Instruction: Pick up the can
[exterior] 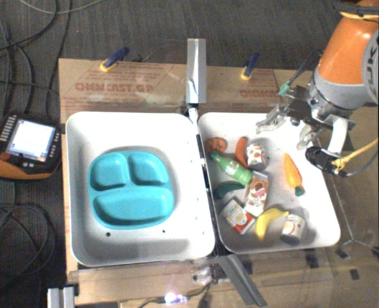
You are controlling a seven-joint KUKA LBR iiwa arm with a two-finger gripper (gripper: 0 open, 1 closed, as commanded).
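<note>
The can (pixel 292 228), small with a white and red label, lies in the front right corner of the right bin (pixel 317 191), touching a yellow banana (pixel 268 222). My gripper (pixel 286 127) hangs over the bin's back right part, well behind the can and above the bin floor. Its fingers (pixel 270 120) stand apart with nothing between them, so it is open. The orange-banded wrist (pixel 349 50) rises behind it at the right.
The right bin also holds a green bottle (pixel 233 168), a carrot (pixel 294 173), several small juice cartons (pixel 256 196), a red-orange sausage-like piece (pixel 241 149) and a dark green vegetable (pixel 226 188). A blue divided plate (pixel 133 190) lies in the left bin (pixel 80 146). A pendant (pixel 25 146) sits left of the bench.
</note>
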